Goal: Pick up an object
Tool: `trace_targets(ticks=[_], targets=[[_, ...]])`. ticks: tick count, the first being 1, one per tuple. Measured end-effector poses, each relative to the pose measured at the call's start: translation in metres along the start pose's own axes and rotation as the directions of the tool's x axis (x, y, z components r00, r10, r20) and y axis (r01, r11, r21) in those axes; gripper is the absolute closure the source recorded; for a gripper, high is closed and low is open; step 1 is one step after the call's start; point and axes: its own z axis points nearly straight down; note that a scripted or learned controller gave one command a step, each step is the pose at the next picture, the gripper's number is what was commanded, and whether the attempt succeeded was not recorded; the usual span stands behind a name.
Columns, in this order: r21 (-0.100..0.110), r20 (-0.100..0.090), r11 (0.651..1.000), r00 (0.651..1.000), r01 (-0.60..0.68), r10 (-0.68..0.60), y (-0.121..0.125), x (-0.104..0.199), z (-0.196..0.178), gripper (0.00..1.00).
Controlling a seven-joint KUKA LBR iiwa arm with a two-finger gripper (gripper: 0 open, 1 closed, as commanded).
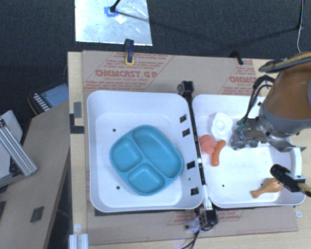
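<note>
In the right bin [233, 188] lie a white rounded piece [221, 123], a pink piece [208, 143] with an orange sausage-shaped piece [216, 152] against it, and a tan drumstick-shaped piece [266, 188] near the front right corner. My gripper [240, 137] hangs low over the right bin, just right of the white and orange pieces. Nothing shows between its fingers. The left bin [101, 108] holds a blue divided plate [146, 160].
The two bins meet at a black clipped seam [193, 144]. They rest on a cardboard sheet [145, 69] on the bench. A metal plate [113, 14] lies on the dark floor behind. My arm covers the right bin's far right side.
</note>
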Motion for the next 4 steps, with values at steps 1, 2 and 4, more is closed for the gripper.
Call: trace_targets(ticks=[1,2,4], targets=[[0.0,0.0,1.0,1.0,0.0,0.0,0.0,0.005,-0.045,1.0],[0.001,0.0,1.0,1.0,0.0,0.0,0.002,0.005,-0.079,1.0],[0.007,-0.003,1.0,1.0,0.005,-0.005,-0.006,0.109,-0.046,1.0]])
